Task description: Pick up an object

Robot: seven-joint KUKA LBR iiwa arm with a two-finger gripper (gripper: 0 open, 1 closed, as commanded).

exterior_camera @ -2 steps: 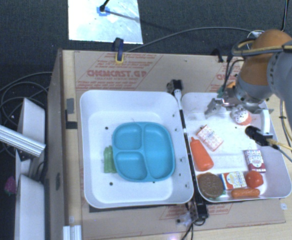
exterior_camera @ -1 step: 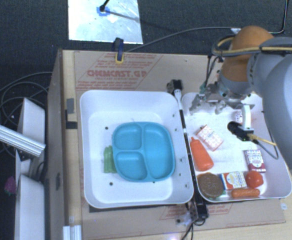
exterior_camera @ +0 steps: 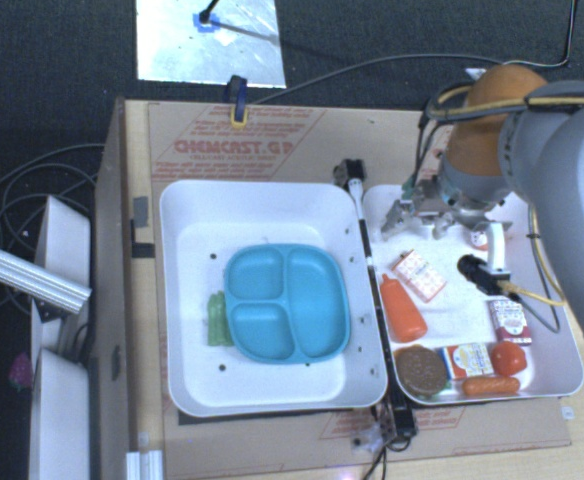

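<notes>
i take the orange bottle (exterior_camera: pixel 403 309) as my landmark; it lies in the right bin (exterior_camera: pixel 572 363), tight against the wall it shares with the left bin (exterior_camera: pixel 177 298), cap end pointing up the frame. the gripper (exterior_camera: pixel 427 218) hangs above the far end of the right bin, up the frame from the bottle and well clear of it. i see metal prongs spread below the wrist, but i can't tell how wide the tool stands, and nothing sits between them.

the candidates cluster around the bottle: a small red-and-white checked packet (exterior_camera: pixel 419 275) just up-right of it, a brown round patty (exterior_camera: pixel 422 368) just below it, a sausage (exterior_camera: pixel 490 386) and a tomato (exterior_camera: pixel 509 358) further right of the patty, and a small red carton (exterior_camera: pixel 510 320) right of the bottle.

i'd go for the bottle — it looks like light toy plastic, stiff, smooth and probably a bit slippery, rounded so it may roll. i'd close across its fat body, though the dividing wall leaves little room for one finger — that's the risk. the packet is flat and harder to get under.
</notes>
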